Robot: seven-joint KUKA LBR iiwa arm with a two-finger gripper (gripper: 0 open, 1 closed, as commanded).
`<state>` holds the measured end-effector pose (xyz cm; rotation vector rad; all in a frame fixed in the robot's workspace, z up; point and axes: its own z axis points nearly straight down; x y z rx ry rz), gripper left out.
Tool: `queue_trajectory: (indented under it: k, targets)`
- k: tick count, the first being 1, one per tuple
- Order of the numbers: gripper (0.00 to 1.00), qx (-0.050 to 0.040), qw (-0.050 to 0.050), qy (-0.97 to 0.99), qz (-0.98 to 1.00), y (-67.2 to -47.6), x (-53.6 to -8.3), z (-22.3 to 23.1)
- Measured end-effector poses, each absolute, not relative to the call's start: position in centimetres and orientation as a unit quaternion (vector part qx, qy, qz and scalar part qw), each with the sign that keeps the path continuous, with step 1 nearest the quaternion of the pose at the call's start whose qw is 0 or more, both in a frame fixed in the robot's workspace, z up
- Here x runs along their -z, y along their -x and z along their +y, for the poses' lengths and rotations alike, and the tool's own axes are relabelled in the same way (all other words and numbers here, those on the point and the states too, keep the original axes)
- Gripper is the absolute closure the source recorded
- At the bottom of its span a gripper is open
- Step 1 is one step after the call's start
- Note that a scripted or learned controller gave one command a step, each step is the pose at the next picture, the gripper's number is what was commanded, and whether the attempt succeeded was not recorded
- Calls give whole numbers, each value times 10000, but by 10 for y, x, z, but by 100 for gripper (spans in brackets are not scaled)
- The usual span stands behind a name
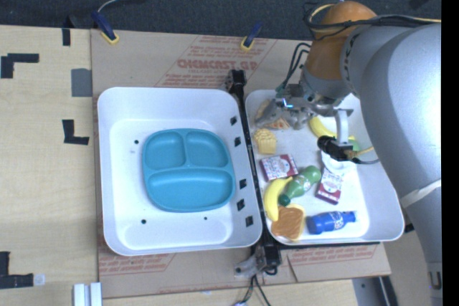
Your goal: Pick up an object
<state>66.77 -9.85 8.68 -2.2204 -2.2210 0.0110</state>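
Down in the right shallow white bin [373,226], the two-finger gripper [285,105] hangs beside a yellow block [265,141]; its grip state is unclear.

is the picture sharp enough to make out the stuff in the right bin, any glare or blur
Camera view: soft overall and evenly lit; the blue bottle and banana read clearly, the gripper area looks smeared, and the white right bin is bright but not blown out.

The right bin [373,222] holds the objects: a yellow banana [272,198] lying near its left wall, a green bottle [301,183] tilted beside it, a toast slice [288,223] and a blue bottle [330,221] lying along the front edge.
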Motion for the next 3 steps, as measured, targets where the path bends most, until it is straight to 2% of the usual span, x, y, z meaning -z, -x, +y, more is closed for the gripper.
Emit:
queue_trajectory:
  k: [3]
  targets:
    - [0,-34,4,7069,-7073,-668,-87,-99]
